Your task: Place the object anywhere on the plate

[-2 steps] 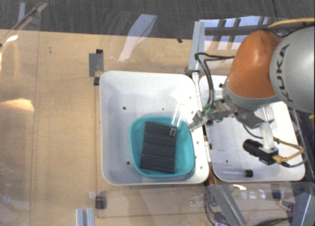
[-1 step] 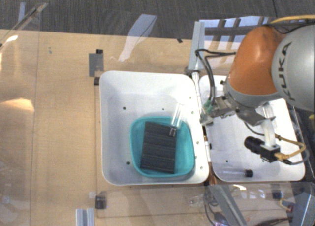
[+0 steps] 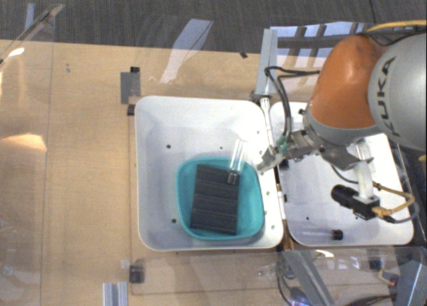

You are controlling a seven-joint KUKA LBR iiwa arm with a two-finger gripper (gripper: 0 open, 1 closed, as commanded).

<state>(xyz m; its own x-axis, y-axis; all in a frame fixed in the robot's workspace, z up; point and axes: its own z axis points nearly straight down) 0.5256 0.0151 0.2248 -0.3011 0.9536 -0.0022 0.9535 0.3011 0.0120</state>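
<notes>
Camera view: dark grey ribbed rectangular block [image 3: 215,199] lay flat on the teal square plate [image 3: 252,221]. My gripper [image 3: 235,165] sat at the block's upper right edge; grip state unclear. Block looked stiff and light; best pinched across its short sides.

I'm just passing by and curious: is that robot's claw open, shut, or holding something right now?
Gripper: open, its clear fingers over the dark grey ribbed block lying on the teal square plate; not holding it.

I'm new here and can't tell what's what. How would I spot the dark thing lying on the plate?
Find the left white bin; a teal plate sits in its lower half. On it lies the dark ribbed block, flat and rectangular, far bigger than the clear tube touching its top corner.
</notes>
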